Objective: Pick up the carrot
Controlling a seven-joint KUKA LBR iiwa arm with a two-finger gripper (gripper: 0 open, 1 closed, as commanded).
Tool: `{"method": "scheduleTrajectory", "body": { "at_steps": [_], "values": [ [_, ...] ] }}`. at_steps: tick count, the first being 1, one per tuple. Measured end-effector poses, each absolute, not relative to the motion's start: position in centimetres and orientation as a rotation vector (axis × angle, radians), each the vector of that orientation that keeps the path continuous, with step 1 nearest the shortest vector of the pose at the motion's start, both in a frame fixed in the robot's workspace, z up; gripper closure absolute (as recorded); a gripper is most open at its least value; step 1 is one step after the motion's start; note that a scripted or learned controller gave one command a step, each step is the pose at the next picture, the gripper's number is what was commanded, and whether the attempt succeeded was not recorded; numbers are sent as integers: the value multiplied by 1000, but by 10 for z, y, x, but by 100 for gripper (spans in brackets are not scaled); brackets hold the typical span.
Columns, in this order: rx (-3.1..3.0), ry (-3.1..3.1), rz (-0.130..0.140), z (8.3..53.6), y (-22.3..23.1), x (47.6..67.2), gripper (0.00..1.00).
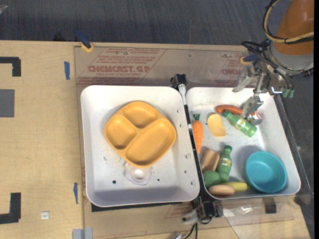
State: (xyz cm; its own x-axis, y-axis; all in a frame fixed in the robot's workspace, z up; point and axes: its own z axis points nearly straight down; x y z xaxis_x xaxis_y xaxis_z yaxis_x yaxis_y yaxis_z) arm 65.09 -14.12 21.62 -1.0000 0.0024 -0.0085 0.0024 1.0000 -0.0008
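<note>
Carrot (197, 135): small orange plastic toy with a green top, lying lengthwise against the left wall of the right-hand shallow white bin (291, 148), just beside the divider. Not yet grasped.

Two-finger gripper (252, 109) is seen over the upper right part of the same bin, well apart from the carrot. Fingers appear to be pointed down close together, but whether they are spread or pressed cannot be told at this angle; nothing is seen between them.

Right under the gripper a green plastic bottle (241, 123) is lying tilted, with a red-orange pepper-like piece (227, 108) just behind it. A pale yellow rounded piece (216, 125) lies between these and the carrot. Further out: teal bowl (265, 172) at the lower right corner.

Step judged: approach phase, target not reached. Next move calls for a traverse across the bin toward the left wall, jaws to be opened across the carrot's narrow width, then a descent. Wall clearance on the left side looks tight; a collision with the rim is a risk.
</note>
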Motion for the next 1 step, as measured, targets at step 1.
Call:
{"method": "scheduleTrajectory", "body": {
  "at_steps": [1],
  "values": [
    [-116, 3133, 5, 213, -66, 606, 0]
  ]
}}
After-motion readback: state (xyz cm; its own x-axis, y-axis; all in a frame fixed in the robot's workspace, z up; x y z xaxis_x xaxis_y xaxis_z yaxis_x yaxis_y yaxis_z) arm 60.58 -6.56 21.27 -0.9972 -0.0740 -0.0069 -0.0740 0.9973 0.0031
